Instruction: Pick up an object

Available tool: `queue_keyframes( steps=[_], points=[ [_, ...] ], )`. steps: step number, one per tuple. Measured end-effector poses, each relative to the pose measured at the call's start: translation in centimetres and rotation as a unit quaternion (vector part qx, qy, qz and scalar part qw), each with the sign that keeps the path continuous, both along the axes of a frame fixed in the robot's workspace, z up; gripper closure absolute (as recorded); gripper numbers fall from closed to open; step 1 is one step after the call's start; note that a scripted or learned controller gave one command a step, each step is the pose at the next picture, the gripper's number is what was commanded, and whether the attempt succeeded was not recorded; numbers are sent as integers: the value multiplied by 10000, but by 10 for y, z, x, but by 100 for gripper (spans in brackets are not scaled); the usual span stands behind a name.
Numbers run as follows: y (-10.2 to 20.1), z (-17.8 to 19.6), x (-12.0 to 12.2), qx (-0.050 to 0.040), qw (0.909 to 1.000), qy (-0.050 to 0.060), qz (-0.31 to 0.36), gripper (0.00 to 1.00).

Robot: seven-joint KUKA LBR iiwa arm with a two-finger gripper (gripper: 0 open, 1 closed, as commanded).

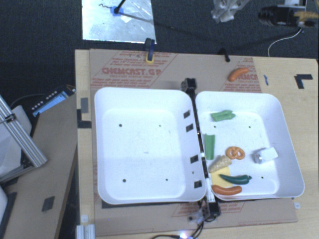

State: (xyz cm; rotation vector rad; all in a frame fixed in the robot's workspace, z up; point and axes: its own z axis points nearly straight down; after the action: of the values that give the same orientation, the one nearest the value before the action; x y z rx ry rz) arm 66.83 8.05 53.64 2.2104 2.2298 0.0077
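Sausage [227,189] lies nearest; blurred gripper [227,9] perhaps hangs above bench [199,66].

At the top edge, right of centre, the gripper [228,6] is cut off by the frame and blurred; its fingers cannot be made out. In the upper right corner a black device [281,15] runs out of the frame. In the right bin [286,133], the yellow wedge [222,172] lies partly under the dark green pepper [238,178]. The grey-and-white block [264,155] is too small to identify. The metal frame [17,138] at far left is cropped.
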Motion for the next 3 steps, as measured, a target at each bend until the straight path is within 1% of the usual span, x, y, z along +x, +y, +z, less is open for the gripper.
queue_keyframes(
  steps=[1, 2, 3],
  points=[
    [42, -1, -16, 0, 10000, 17, -3, 100],
    [90, -1, -21, 0, 10000, 11, -3, 100],
    [134, -1, -36, 0, 10000, 17, -5, 100]
  ],
)
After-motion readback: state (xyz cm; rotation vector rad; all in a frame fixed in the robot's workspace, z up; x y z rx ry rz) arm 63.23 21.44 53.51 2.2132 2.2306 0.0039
